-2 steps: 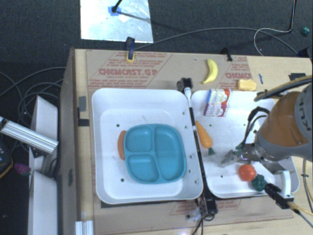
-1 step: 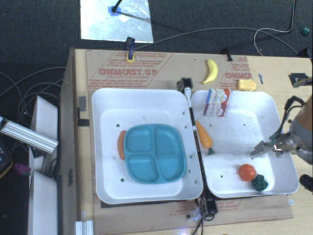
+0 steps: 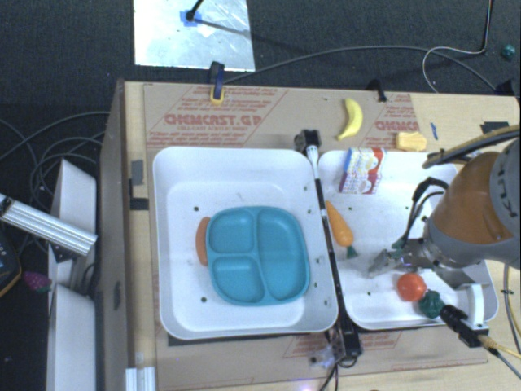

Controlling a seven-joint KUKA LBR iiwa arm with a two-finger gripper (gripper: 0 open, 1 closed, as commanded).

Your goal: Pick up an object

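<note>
My gripper (image 3: 386, 261) is low in the right bin (image 3: 383, 316), reaching in from the right on the grey arm with its orange band (image 3: 480, 202). It stands open with nothing between its fingers. A red tomato (image 3: 411, 286) lies just to the gripper's lower right, apart from it, and a dark green piece (image 3: 430, 304) touches the tomato. An orange carrot (image 3: 340, 226) lies by the bin's left wall, left of the gripper. A white and red carton (image 3: 361, 170) stands at the bin's far end.
The left bin (image 3: 183, 186) holds a blue divided plate (image 3: 258, 253) with an orange sausage (image 3: 201, 240) at its left edge. A banana (image 3: 352, 119) and a yellow block (image 3: 411, 142) lie on the cardboard behind the bins. Cables run near the arm.
</note>
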